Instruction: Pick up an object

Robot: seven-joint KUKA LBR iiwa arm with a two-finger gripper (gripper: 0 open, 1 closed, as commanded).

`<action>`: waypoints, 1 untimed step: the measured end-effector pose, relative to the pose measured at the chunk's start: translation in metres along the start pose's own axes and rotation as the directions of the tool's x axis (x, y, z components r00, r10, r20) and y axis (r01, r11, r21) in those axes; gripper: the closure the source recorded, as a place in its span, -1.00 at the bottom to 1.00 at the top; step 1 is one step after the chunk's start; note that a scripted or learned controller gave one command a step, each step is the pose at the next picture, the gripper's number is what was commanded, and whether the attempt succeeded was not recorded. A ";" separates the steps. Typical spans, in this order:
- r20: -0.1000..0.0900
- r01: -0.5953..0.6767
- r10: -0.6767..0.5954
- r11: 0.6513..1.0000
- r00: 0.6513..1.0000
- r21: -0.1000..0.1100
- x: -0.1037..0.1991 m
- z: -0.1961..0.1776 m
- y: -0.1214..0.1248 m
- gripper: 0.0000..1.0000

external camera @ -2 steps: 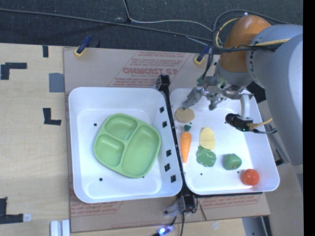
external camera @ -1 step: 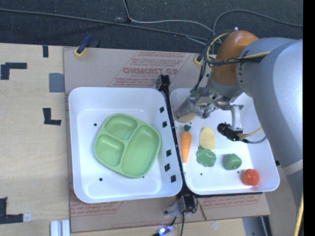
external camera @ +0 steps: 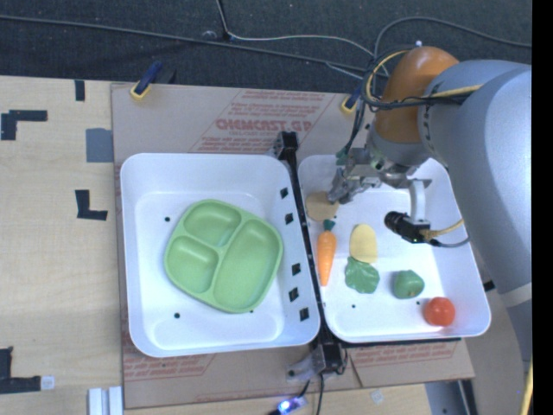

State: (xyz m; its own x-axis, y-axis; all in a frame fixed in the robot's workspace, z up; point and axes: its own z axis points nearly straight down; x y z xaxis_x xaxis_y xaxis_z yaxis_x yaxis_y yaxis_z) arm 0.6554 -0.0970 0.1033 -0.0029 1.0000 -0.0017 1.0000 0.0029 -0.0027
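Your gripper (external camera: 344, 188) is hanging over the upper left part of the right bin (external camera: 462, 318), close to the divider between the two bins. Its fingers are too small and dark against the wrist hardware to judge; you cannot tell from this view whether they are spread or pressed together, and nothing is showing between them.

A tan object (external camera: 320, 207) is lying just below and to the left of the tool, touching or nearly touching the bin's left wall. It looks like the nearest candidate, though its shape is unclear.

The carrot (external camera: 326, 256) is lying further down the same wall, its long axis running up and down the view, green tip toward the tool. The yellow piece (external camera: 364, 242) is sitting beside it, with the two green items (external camera: 362, 277) (external camera: 407, 284) and the red ball (external camera: 439, 311) lower and to the right, well apart from the tool.

The green divided plate (external camera: 225, 255) is resting in the left bin (external camera: 138, 232).

You are advised that the wall is crowding the nearest item on one side.
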 end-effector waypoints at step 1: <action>-0.001 -0.002 0.002 1.000 1.000 -0.005 -0.004 -0.043 0.004 1.00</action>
State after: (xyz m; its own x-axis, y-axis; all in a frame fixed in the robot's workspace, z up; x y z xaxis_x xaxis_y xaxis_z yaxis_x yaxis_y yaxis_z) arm 0.6597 -0.1005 0.1468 -0.0012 1.0000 -0.0005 1.0000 0.0012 0.0020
